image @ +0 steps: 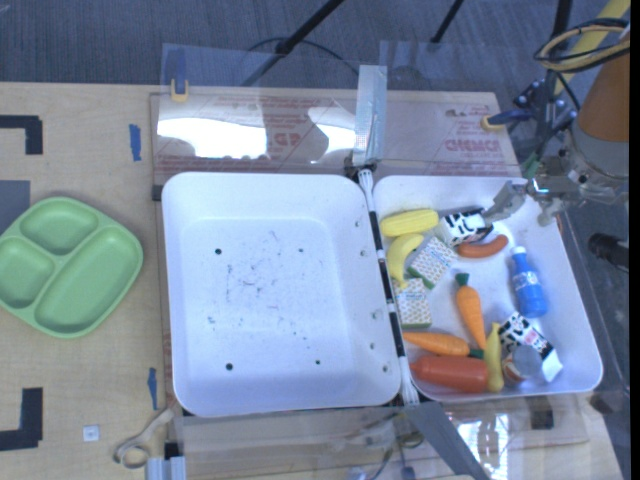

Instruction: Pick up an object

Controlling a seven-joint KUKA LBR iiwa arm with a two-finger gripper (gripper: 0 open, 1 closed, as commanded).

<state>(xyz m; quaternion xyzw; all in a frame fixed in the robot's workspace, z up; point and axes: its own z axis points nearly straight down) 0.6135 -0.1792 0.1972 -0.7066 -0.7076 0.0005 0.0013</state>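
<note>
Camera view: gripper (527, 196) hovered at 1 o'clock over the right bin (578, 298); finger state couldn't be judged. Nothing lifted, toys (470, 313) lay in bin; pick remained undone.

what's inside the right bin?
The right bin holds a pile of toy food: yellow corn, two carrots, a blue bottle, a red sausage. Whatever lies beneath the pile is covered.

Red lettering on the clear panels (440, 133) behind the bins shows mirrored and blurred, unreadable.
</note>
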